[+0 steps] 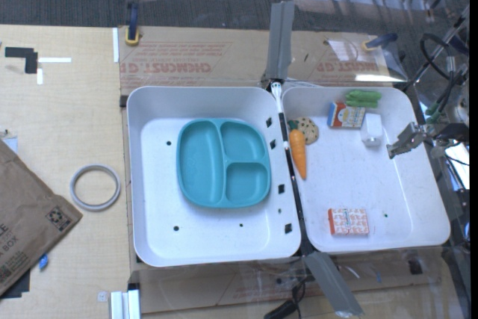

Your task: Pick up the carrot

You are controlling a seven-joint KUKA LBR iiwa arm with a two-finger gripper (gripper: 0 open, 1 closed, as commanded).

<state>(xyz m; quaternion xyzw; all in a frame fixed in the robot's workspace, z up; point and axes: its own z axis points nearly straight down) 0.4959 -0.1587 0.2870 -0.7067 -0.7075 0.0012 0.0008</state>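
The orange carrot [298, 152] lies along the left wall of the right bin [418, 228], its green top pointing toward the bin's front. A round brown cookie [307, 131] touches its far end. My gripper [400, 143] reaches in over the right bin's right side, well to the right of the carrot and apart from it. It hangs near a small white object [371, 132], and nothing shows in its grasp.
The right bin also holds a red and white carton [346, 116], a green item [363, 96] at the back, and a red patterned packet [348, 221] near the front. A teal divided plate [224, 162] sits in the left bin [149, 235]. A tape ring [95, 186] lies on the bench.
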